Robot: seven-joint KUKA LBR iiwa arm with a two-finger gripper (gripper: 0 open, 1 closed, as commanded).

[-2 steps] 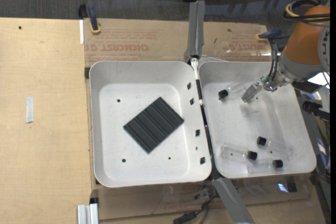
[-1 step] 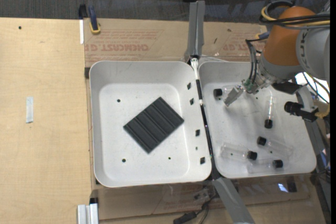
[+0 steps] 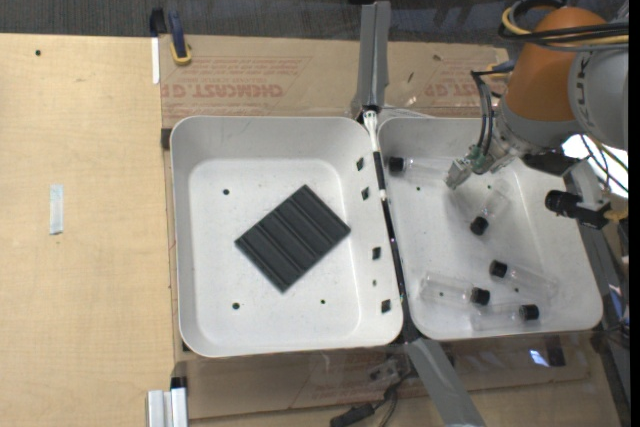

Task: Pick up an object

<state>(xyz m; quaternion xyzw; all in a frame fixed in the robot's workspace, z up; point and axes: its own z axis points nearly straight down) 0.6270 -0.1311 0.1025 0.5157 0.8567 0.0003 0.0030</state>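
Note:
A dark grey ribbed rectangular pad point(image 3: 293, 237) lies flat and turned diagonally in the middle of the left bin point(image 3: 200, 145). Several clear plastic vials with black caps lie scattered in the right bin point(image 3: 575, 315): one point(image 3: 396, 164) near its back left corner, one point(image 3: 479, 225) in the middle, others point(image 3: 481, 295) along the front. My gripper point(image 3: 461, 175) hangs low over the back part of the right bin, between the back-left vial and the middle one. The grey arm with its orange band point(image 3: 545, 65) reaches down to it from the upper right.
A grey metal bar point(image 3: 375, 55) rises behind the seam between the two bins. Cardboard point(image 3: 260, 80) lies under and behind the bins, and a wooden bench top point(image 3: 80, 215) spreads to the left. A black fitting point(image 3: 575, 205) juts in over the right bin's right side.

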